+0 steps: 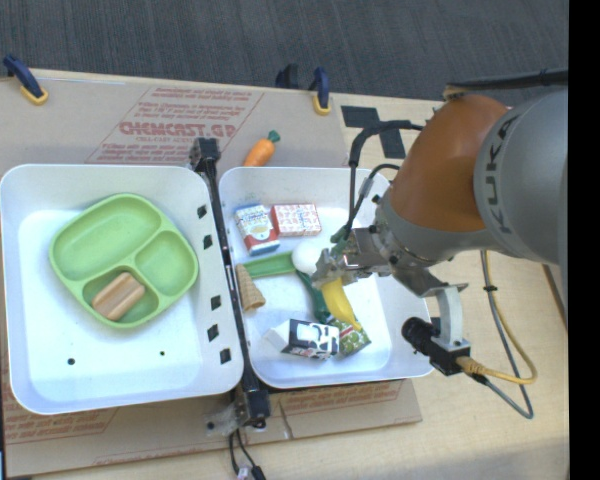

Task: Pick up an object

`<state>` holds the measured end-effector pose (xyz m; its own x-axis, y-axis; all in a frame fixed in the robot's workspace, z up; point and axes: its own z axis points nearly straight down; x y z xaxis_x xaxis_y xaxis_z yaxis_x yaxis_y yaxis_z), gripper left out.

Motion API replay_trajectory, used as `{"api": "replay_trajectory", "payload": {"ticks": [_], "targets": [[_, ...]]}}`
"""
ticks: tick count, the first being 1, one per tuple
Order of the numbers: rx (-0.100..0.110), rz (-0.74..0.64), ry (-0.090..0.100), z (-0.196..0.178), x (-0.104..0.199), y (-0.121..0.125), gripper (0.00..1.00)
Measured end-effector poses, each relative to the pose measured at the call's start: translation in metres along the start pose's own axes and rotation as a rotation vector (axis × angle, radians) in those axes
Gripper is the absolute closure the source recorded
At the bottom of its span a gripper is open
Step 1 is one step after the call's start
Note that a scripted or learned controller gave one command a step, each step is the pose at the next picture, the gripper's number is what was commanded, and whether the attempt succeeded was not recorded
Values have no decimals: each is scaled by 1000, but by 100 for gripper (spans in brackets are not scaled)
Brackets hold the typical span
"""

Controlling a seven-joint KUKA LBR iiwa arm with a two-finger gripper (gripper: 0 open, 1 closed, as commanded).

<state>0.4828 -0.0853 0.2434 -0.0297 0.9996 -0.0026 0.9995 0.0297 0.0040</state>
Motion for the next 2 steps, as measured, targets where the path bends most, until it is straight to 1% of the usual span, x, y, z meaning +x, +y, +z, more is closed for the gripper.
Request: {"api": "replay_trajectory", "payload": {"ticks": [2], "targets": [[-4, -10, 0, -21, 0, 2, 100]]}}
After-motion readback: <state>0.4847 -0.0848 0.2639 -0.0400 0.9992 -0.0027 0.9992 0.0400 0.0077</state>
